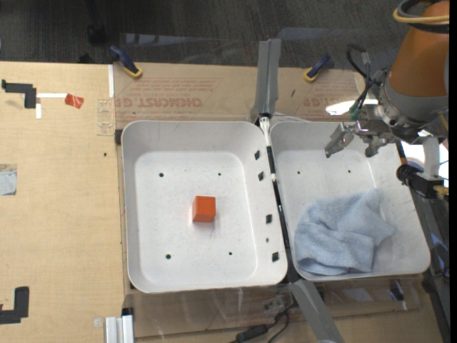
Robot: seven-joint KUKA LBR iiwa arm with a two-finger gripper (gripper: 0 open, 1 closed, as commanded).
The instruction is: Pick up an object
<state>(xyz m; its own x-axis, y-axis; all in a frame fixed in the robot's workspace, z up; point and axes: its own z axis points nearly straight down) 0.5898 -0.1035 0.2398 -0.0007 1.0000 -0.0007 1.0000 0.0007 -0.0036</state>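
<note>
An orange-red cube (204, 209) sits near the middle of the left bin (143, 156). A crumpled light blue cloth (343, 234) lies in the near half of the right bin (300, 156). My gripper (355, 143) hangs over the far right part of the right bin, above and behind the cloth. Its two fingers are spread apart with nothing between them. The grey arm with its orange band (421, 56) reaches in from the upper right.
A metal divider (270, 156) runs between the two bins. Cardboard (193, 95) lies behind the bins with clamps on it. A wooden board (50, 191) with a small red piece (73, 101) lies to the left.
</note>
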